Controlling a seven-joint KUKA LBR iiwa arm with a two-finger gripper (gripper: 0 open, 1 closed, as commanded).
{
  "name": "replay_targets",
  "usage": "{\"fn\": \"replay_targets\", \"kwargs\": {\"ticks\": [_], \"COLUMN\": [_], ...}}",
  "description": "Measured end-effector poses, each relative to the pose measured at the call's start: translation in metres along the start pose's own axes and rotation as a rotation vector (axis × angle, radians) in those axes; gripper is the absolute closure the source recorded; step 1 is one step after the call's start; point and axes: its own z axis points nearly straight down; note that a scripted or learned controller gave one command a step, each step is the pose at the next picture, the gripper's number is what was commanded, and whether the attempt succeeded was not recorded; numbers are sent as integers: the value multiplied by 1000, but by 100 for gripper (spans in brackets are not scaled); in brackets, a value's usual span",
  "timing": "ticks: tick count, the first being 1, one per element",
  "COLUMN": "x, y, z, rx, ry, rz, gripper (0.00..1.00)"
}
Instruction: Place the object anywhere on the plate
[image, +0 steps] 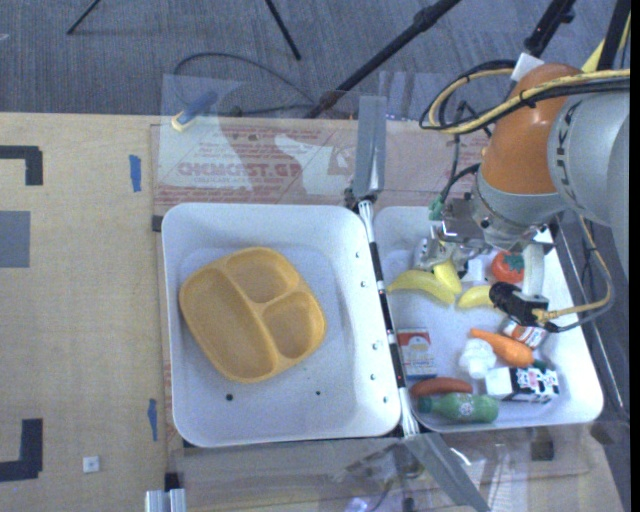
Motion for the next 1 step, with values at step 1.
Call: {"fn": "replay_targets", "kwargs": {"ticks": [1], "x": [0], "y": [0], "z": [0], "rx": [0], "ry": [0], "rz": [0], "gripper": [0]}}
